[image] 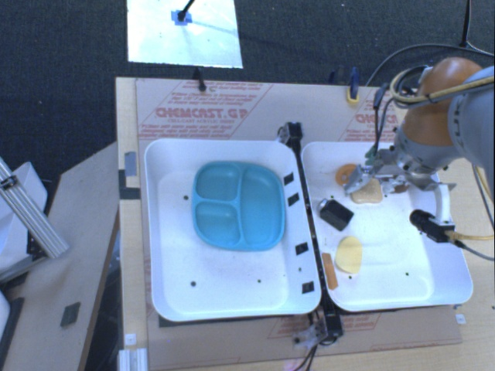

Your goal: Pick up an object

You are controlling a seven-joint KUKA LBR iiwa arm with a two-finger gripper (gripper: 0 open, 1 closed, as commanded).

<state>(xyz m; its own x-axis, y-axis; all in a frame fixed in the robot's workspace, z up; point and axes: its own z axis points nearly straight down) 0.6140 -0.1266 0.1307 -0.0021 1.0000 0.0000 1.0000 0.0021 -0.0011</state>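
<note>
The pincer (363, 178) sits low in the right bin (448, 284), toward its 11 o'clock corner, directly over a pale tan piece (370, 193) with an orange round piece (346, 175) just beside it at 9 o'clock. Whether the pincer is spread or clamped cannot be told from this slant, and nothing is visibly caught in it.

The tan piece looks like a small toy food item: probably light, stiff, smooth-skinned and a little slippery, not fragile. Its rounded, low shape suggests a grip across the narrow width, pressed well down so it does not squirt out.

Other candidates lie in the same bin: a black block (336, 214) toward 8 o'clock of the pincer, boxy and likely the easiest to clamp on flat sides; a yellow oval piece (349, 254) and a thin orange stick (329, 271) near the dividing wall at 7 o'clock.

The bin floor is smooth white plastic, so things may slide. The left bin (166, 284) holds a blue divided plate (237, 206). Both bins rest on a bench (77, 230).
</note>
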